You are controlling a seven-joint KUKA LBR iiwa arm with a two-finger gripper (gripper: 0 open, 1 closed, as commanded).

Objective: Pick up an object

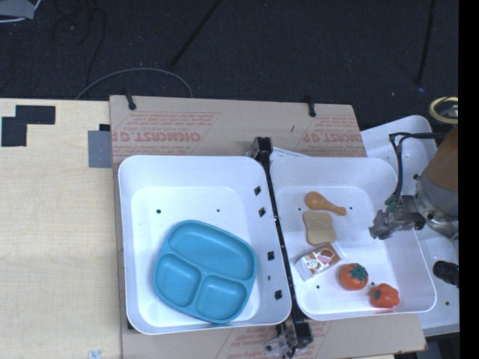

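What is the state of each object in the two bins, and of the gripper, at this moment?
blue tray: lying flat in the left bin.
orange spoon: lying in the right bin.
bread slice: lying flat, near the spoon.
small packet: lying flat.
two tomatoes: resting close together, one nearer the front right corner.
gripper: at the right bin's right side, touching nothing.

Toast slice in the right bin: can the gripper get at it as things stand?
Probably yes. The toast slice lies flat with nothing on top, and the gripper sits to its right with bare bin floor between. The spoon lies just beyond it.

Grey arm (438, 200); black cable (400, 163)
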